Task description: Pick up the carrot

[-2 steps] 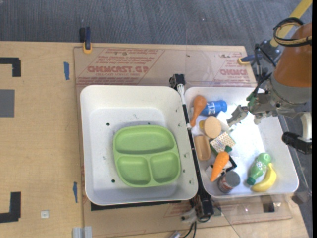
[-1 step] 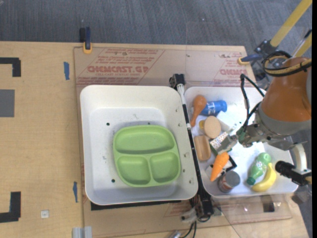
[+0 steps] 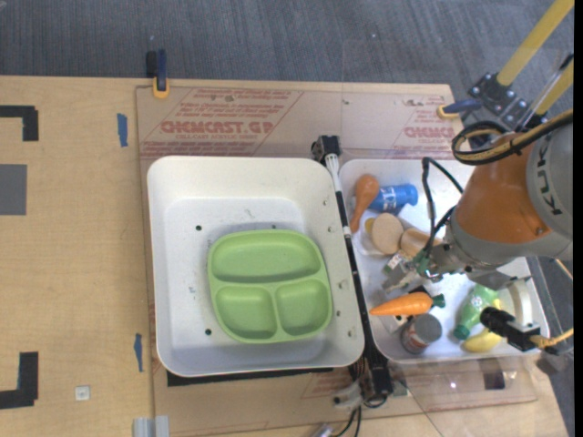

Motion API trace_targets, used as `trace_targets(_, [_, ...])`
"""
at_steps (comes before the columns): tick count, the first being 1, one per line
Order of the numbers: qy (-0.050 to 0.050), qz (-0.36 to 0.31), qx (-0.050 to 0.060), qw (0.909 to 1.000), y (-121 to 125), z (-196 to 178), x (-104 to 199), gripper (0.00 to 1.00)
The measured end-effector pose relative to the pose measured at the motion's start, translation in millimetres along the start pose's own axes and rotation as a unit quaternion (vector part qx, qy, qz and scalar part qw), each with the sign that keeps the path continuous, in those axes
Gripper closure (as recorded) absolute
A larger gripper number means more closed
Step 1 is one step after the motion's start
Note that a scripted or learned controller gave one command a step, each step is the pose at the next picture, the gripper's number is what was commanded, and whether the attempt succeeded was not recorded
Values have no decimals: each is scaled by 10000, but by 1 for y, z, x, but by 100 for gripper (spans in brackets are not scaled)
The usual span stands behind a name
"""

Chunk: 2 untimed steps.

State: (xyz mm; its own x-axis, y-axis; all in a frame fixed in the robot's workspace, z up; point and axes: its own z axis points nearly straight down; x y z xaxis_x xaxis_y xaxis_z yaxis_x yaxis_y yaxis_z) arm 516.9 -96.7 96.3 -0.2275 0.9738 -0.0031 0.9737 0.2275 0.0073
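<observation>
Arm over the right bin

Here the arm point(image 3: 496, 208) reaches in from the right, its gripper point(image 3: 412, 269) low in the right bin point(image 3: 528, 312); whether it grips, I cannot tell. Just below lies the carrot point(image 3: 401, 306), lengthwise left-right, tip pointing left

Orange carrot point(image 3: 402, 306) with green top, lying nearly horizontal on the right bin's point(image 3: 381, 335) floor, tapered tip pointing left.

Bright even overhead light, soft shadows, mild glare on white bins point(image 3: 173, 244), slightly soft focus
</observation>
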Motion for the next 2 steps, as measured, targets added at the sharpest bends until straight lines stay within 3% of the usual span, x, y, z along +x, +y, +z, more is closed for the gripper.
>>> trace_targets(1, [-32, 164, -71, 9998, -30, 6, 7, 0])
trace_targets(2, [-96, 193, -126, 9997, -28, -6, 2, 100])
